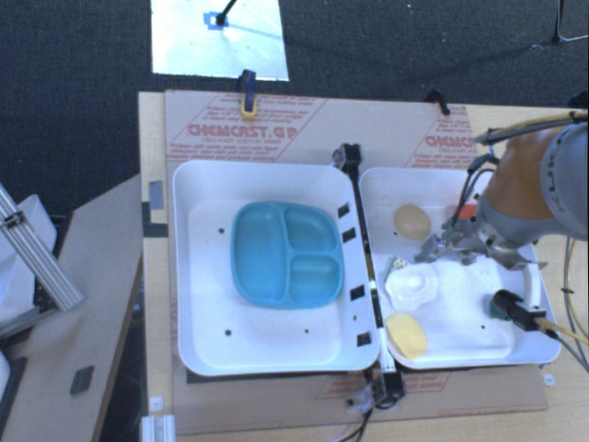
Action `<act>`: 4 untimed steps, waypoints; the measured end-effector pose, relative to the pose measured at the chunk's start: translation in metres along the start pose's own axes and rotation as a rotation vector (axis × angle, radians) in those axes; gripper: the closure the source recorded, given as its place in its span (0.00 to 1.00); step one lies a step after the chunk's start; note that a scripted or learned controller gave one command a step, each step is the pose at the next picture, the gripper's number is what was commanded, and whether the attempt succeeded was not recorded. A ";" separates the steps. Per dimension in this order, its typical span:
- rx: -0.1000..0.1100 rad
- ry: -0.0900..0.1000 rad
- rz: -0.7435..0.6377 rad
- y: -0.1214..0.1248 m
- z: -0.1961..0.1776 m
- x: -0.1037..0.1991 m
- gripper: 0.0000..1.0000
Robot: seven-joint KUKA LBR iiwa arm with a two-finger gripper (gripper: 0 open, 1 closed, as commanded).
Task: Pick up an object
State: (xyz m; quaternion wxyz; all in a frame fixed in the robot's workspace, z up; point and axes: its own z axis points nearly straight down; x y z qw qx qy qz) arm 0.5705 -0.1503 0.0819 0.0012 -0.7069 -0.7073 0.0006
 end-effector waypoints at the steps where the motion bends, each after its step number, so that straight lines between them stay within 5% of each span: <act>1: -0.006 -0.002 0.000 0.002 -0.013 -0.001 1.00; 3: -0.012 -0.003 -0.005 0.009 -0.126 0.008 1.00; 4: -0.006 -0.002 -0.005 0.010 -0.122 0.008 1.00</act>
